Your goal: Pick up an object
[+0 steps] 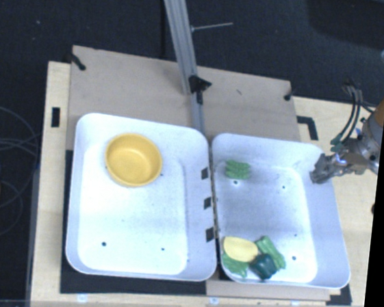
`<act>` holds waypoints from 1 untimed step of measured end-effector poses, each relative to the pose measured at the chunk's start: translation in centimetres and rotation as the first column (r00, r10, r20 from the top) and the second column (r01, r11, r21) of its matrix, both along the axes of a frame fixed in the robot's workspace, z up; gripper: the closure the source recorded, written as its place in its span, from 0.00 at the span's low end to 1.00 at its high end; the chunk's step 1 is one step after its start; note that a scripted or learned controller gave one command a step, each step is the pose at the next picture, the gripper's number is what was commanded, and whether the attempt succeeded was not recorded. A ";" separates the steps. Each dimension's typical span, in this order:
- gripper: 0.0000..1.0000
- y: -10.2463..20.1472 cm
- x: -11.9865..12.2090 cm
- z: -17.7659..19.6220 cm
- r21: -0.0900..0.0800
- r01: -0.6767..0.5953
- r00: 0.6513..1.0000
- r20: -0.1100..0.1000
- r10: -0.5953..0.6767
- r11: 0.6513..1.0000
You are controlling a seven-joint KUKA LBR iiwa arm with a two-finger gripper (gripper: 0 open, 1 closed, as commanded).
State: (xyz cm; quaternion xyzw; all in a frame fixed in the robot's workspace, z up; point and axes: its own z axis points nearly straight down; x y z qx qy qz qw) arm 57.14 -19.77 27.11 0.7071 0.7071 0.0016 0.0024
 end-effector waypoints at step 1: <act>1.00 4.6 1.2 0.5 0.002 -0.004 1.000 -0.004 0.004 1.000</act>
